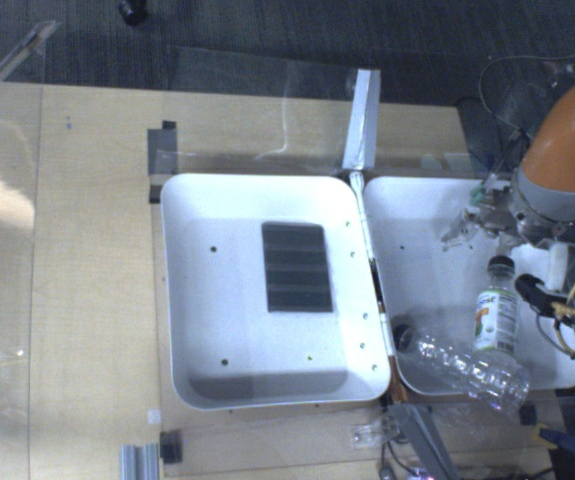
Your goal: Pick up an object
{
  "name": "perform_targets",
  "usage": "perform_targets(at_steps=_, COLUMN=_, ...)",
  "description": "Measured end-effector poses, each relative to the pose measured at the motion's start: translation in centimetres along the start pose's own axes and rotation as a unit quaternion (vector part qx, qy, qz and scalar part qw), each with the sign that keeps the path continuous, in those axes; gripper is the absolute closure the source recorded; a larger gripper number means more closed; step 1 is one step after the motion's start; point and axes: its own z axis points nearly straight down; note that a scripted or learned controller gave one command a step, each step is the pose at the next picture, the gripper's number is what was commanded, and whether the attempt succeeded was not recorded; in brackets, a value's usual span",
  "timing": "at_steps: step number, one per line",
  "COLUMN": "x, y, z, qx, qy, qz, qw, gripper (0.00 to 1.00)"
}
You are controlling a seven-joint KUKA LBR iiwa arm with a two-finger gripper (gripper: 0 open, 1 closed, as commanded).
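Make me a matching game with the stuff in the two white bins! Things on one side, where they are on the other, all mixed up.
Things:
1. dark ribbed block
2. clear plastic bottle
3. small labelled bottle
4. end effector

Places:
A. lying on its side along the right bin's near edge
B. over the upper part of the right bin
C. flat in the middle of the left bin
D. in the right bin, dark cap pointing away from the near edge

Pairs: 1-C, 2-A, 3-D, 4-B
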Motion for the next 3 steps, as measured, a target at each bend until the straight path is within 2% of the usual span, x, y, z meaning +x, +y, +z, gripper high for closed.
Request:
perform_targets(at_steps=1, x=-1.4, y=-2.4, z=4.7, qx=0.001, qy=0.0, qz=0.044, qw=0.999, gripper=0.0)
perform_targets(at_steps=2, x=-1.2, y=-2.1, z=3.5, qx=-0.004, qy=0.001, qz=0.043, qw=0.9991, gripper=1.0)
perform_targets(at_steps=3, x=-1.2, y=-2.1, z=3.5, qx=-0.003, qy=0.001, qz=0.043, qw=0.9991, gripper=0.0)
